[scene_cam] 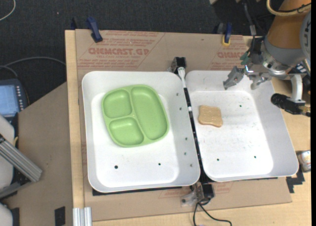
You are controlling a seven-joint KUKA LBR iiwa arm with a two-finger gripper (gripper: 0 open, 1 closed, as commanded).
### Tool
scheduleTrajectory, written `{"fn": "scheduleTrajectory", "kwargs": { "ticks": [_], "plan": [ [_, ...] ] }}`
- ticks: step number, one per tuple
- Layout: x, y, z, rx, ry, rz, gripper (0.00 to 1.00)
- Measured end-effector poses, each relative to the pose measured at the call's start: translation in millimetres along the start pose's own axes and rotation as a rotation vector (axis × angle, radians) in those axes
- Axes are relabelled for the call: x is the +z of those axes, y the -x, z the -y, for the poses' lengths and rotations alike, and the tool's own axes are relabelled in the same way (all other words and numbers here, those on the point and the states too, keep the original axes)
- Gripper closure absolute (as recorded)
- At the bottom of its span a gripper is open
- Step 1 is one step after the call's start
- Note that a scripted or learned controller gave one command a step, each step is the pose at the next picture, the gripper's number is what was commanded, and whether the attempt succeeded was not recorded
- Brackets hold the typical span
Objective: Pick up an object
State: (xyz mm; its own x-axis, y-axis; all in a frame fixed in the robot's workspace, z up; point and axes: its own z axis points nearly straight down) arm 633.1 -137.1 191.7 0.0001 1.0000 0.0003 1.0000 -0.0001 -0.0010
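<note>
A tan slice of toy bread (pixel 210 115) lies in the right bin (pixel 256 146), near its left wall. In the left bin (pixel 143 170) rests a green divided plate (pixel 135 115) with three compartments. My gripper (pixel 244 80) hangs over the far edge of the right bin, up and to the right of the bread. Its two fingers are spread apart with nothing between them.
The two bins sit side by side on a brown cardboard sheet (pixel 128 49) held by blue clamps (pixel 94 28). A black divider strip (pixel 187 106) runs between the bins. The arm's orange band (pixel 289 27) stands at the upper right.
</note>
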Motion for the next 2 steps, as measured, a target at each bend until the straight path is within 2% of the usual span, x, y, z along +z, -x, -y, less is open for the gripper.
{"fn": "scheduleTrajectory", "kwargs": {
  "ticks": [1, 2],
  "plan": [
    [109.6, -33.1, 52.2, 0.003, -0.004, -0.003, 0.00],
    [103.4, -34.7, 56.1, 0.003, 0.009, 0.002, 0.00]
  ]
}}
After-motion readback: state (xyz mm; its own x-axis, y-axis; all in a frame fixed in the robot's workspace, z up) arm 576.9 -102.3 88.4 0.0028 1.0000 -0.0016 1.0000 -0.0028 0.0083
